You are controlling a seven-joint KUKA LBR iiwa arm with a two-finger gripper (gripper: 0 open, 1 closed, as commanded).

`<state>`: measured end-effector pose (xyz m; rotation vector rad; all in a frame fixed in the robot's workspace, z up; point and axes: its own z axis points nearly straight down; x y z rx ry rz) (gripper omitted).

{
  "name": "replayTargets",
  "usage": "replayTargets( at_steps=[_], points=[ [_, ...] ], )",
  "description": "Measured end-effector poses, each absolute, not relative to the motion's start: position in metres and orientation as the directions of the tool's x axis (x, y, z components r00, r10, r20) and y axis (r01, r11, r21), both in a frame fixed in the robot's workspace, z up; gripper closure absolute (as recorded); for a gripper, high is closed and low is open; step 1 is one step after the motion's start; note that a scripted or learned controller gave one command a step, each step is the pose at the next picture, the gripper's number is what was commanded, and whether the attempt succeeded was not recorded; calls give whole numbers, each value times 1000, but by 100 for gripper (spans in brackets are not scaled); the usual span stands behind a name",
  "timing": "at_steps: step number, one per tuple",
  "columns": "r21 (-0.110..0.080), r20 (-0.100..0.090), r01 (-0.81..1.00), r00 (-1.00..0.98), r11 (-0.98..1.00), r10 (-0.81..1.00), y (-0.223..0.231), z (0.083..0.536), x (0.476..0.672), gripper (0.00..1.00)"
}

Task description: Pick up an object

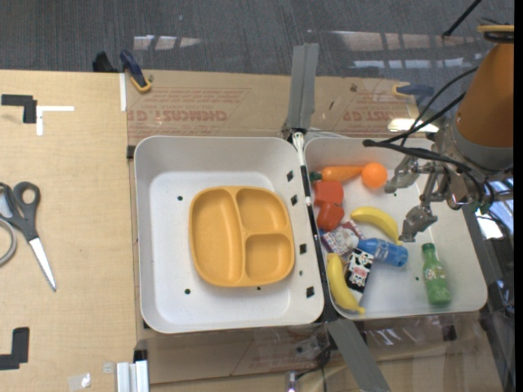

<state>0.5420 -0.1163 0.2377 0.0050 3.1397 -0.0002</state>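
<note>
Meanwhile, the released gripper [413,198] hangs over the toy-filled right bin [466,305]; left bin [155,243] holds a yellow tray [242,236].

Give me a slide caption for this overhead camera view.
Gripper hovers over right bin of toys; yellow tray sits in left bin.

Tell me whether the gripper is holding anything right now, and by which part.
Nothing is held. The gripper hangs open above the right bin, with the banana and green bottle lying loose below it.
</note>
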Motion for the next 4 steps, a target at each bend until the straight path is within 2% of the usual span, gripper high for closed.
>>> replayTargets(
  at_steps=[1,2,3,4],
  points=[
    [-1,-6,-2,-1000,1000,-2,-153,93,594,0],
    [-1,-7,49,-999,999,49,-167,94,661,0],
    [-5,0,134,-991,991,134,-99,95,638,0],
    [0,-3,218,-976,976,218,-115,93,571,0]
  ],
)
